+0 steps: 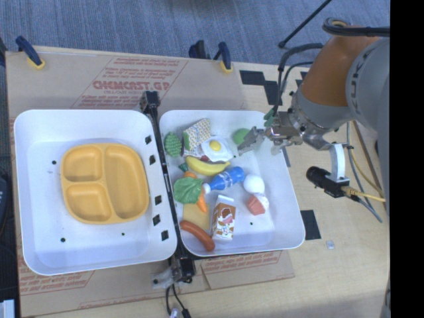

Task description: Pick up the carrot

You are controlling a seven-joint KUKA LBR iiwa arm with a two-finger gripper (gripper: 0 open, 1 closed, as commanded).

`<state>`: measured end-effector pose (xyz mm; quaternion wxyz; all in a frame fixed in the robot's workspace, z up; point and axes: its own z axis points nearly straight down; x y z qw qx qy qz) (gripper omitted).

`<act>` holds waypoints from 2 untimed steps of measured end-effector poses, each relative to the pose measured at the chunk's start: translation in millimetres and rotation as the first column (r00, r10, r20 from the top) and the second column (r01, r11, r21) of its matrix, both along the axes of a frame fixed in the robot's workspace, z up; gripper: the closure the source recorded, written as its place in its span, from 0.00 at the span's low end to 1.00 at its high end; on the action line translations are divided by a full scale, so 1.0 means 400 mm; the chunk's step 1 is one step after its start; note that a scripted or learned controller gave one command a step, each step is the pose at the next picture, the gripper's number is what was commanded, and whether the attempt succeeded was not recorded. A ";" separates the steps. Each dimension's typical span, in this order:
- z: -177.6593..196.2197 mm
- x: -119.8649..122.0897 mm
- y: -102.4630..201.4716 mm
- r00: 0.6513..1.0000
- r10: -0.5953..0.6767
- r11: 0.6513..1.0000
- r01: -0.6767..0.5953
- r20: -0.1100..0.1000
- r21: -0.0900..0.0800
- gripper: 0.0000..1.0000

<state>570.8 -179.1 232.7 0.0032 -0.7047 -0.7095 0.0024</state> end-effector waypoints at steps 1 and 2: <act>-0.165 -0.048 0.096 0.999 0.046 0.999 -0.046 0.000 0.000 0.00; -0.289 -0.141 0.214 1.000 0.016 1.000 -0.016 -0.001 0.001 0.00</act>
